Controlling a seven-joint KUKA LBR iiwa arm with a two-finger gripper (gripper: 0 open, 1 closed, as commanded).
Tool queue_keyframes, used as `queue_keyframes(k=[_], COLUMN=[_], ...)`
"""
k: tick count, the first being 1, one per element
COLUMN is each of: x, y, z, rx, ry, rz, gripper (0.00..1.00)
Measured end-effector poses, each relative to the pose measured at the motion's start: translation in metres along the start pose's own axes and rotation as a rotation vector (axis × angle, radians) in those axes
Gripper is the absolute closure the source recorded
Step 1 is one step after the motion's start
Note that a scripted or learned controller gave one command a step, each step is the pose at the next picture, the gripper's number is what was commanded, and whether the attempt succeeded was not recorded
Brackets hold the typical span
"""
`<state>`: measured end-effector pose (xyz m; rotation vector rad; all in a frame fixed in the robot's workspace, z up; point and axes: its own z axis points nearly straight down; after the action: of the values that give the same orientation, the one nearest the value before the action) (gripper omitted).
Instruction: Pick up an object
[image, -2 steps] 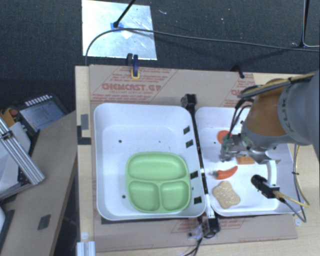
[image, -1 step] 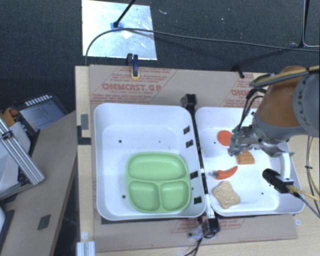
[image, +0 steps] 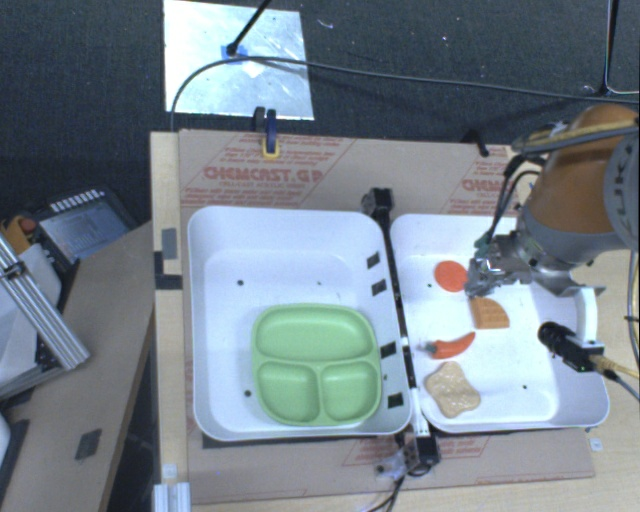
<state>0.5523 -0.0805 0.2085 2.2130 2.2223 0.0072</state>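
Toast-coloured wedge (image: 490, 315) in the right bin (image: 560, 400) is my likeliest pick: it looks like a light, stiff toy food piece, probably smooth, so I would take it across its short flat sides. It lies just below my pincer (image: 487, 275), nearly touching; a red round piece (image: 451, 275) sits just beside the pincer on the side toward the left bin (image: 215, 300). How wide my pincer stands I cannot tell from here. Nothing shows between its tips.
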Motion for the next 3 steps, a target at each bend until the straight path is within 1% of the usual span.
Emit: queue_keyframes(k=[1, 3], x=[0.000, 0.115], y=[0.001, -0.014], z=[0.000, -0.017], rx=[0.004, 0.005], ry=[0.001, 0.004], rz=[0.001, -0.007], gripper=[1.00, 1.00])
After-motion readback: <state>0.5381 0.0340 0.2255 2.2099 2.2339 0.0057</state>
